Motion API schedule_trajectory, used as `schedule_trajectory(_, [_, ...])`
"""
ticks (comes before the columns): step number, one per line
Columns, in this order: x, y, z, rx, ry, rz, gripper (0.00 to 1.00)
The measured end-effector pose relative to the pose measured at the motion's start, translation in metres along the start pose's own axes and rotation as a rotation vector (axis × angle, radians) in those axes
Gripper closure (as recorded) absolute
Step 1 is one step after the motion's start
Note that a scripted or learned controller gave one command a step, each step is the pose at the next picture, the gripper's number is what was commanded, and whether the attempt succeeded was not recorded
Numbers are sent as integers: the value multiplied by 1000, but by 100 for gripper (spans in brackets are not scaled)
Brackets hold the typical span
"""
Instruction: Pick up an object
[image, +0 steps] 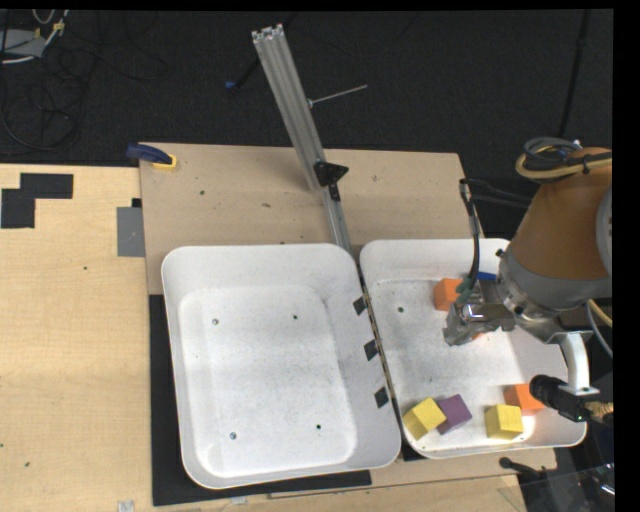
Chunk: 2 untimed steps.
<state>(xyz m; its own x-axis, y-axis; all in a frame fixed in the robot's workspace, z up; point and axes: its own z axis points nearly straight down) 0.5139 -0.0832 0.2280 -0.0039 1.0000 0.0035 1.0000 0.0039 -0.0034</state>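
The bench (250, 200) carried two shallow white bins side by side. The left bin (190, 270) showed only small dark marks on its floor. The right bin (420, 255) held several small blocks, and the arm (560, 235) reached over it from the right side of the view, with its orange band just above the wrist.

The gripper (463, 330) hung low over the middle of the right bin, a grey metal part pointing down to the bin floor. I cannot tell from this view how it was set (the wrist covered it from above, and the tip was small and blurred), and no block could be seen inside it.

Just beside the gripper, toward the far side of the bin, lay an orange block (446, 293); whether it touched the gripper is not clear. A small blue thing (487, 277) showed near it, partly hidden by the arm.

At the near edge of the right bin lay four more blocks in a loose row: a yellow block (424, 416) touching a purple block (455, 411), then, a little apart, a second yellow block (504, 421), and a second orange block (522, 398) just beside it, partly behind a black part of the arm.

A slanted metal rail (295, 110) rose from the bench behind the bins.
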Motion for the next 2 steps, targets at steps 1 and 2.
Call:
schedule_trajectory(1, [50,14,3,0,-1,0,100])
schedule_trajectory(2, [93,12,4,0,-1,0,100])
